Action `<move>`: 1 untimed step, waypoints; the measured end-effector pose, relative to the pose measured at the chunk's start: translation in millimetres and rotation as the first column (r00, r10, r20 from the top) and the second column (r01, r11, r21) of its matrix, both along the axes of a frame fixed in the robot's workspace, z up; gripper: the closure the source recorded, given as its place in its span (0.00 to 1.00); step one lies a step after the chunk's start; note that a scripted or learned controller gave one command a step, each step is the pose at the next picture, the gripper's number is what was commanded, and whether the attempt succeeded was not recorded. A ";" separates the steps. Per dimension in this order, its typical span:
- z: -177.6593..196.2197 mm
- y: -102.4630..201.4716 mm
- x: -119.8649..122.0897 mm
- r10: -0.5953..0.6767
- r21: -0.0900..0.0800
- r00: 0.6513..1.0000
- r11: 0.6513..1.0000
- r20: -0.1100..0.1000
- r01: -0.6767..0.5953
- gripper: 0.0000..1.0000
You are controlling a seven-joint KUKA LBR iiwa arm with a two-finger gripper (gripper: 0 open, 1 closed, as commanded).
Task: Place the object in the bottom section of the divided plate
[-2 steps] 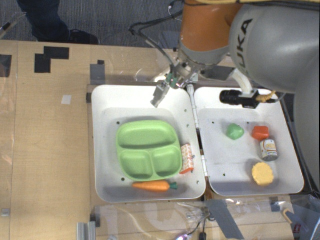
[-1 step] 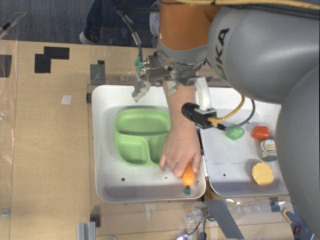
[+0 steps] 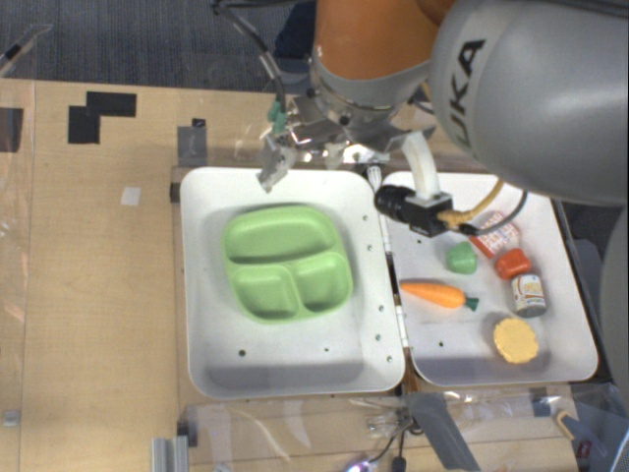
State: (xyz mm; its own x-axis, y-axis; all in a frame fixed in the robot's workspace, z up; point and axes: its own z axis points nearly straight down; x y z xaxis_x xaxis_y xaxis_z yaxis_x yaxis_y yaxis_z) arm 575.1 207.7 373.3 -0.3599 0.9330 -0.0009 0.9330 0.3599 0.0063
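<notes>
A green divided plate (image 3: 287, 261) lies in the left white bin (image 3: 211, 357). It has one long section at the far side and two smaller ones at the near side, and nothing lies in any of them. My gripper (image 3: 275, 165) hangs over the far edge of the left bin, just beyond the plate's far left corner. I see nothing held in it. The grey arm with its orange band (image 3: 378, 18) covers the top middle of the view.
The right bin (image 3: 580, 357) holds an orange carrot (image 3: 432, 294), a small green piece (image 3: 460, 258), a red-capped bottle (image 3: 521, 281), a round yellow cracker (image 3: 515, 340) and a red-and-white packet (image 3: 494, 234). A black cable fitting (image 3: 408, 209) hangs over that bin's far left.
</notes>
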 end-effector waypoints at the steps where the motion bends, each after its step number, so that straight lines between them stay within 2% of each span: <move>1: 40.5 -38.8 -72.7 -0.252 0.002 0.968 0.968 -0.002 0.252 0.00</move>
